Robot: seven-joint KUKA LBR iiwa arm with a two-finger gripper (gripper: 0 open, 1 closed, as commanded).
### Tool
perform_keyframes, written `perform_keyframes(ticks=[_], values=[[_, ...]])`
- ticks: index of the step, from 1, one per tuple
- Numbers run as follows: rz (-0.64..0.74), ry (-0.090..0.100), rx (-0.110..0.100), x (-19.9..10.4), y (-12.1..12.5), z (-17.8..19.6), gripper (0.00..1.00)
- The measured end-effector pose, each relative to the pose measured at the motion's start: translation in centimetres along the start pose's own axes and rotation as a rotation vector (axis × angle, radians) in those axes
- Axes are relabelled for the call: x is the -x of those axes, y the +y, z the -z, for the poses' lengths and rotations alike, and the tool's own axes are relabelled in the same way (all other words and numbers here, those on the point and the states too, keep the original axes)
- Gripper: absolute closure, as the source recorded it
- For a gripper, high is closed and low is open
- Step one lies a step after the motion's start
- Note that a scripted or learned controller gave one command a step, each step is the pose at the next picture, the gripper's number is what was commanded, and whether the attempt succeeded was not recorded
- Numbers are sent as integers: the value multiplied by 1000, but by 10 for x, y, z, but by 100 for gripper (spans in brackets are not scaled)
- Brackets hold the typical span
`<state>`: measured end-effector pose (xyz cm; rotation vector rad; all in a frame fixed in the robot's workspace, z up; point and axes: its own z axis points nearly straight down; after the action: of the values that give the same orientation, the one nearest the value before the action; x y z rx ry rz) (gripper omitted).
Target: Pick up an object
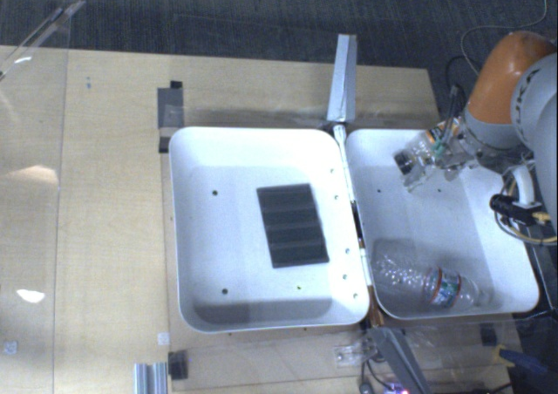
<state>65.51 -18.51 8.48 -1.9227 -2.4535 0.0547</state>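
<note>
Bottle (427, 277) (lying flat) below claw (417, 166)

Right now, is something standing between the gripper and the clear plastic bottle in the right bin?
Nothing visible does. Between the gripper and the clear plastic bottle lies bare floor of the right bin.

A clear plastic bottle (425, 277) lies on its side in the right bin (488, 235).

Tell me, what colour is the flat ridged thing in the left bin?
Black, or very dark grey. The ridged slab shows clearly in the camera view.
</note>
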Motion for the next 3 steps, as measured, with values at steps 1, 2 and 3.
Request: perform_keyframes(ticks=[1, 2, 3], values=[[216, 4, -8, -30, 7, 1, 0], [81, -3, -7, -48, 11, 2, 0], [103, -5, -9, -55, 13, 2, 0]])
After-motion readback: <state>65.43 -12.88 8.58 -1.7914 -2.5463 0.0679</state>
